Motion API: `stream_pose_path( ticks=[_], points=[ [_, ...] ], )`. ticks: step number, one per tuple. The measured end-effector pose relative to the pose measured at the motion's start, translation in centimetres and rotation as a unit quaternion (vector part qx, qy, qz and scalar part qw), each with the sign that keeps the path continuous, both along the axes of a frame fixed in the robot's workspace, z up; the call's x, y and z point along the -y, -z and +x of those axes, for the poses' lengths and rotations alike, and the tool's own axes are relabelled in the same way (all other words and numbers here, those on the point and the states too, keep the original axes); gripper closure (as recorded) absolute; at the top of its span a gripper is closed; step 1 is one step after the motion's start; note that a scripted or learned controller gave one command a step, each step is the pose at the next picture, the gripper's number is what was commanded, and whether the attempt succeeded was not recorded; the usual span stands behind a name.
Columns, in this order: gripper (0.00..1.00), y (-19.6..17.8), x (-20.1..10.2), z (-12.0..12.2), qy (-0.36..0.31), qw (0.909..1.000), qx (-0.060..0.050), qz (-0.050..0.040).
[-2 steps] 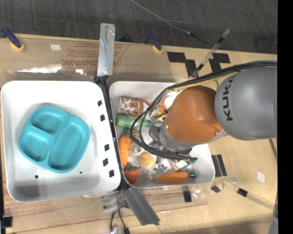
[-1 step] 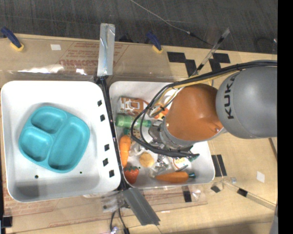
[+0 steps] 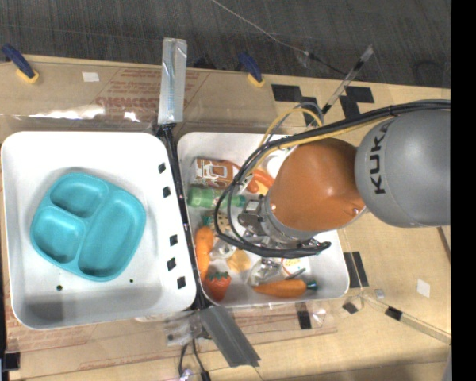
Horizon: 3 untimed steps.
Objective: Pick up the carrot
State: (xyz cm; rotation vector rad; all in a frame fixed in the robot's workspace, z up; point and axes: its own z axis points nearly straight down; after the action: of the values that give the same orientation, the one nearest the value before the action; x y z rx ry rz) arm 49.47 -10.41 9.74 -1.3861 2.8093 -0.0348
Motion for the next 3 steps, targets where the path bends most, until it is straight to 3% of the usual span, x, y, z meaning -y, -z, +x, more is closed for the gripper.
stream_pose_path(
  ticks=[1,2,3],
  points=[
    [0.00,0.32,0.30,1.64,-0.161,0.9869,-0.007,0.0040],
    [1.00,-0.62,-0.01,1.69,-0.164,0.9863,-0.007,0.0057],
    [0.00,-0.60,0.01,1.67,-0.164,0.9864,-0.008,0.0059]
  ],
)
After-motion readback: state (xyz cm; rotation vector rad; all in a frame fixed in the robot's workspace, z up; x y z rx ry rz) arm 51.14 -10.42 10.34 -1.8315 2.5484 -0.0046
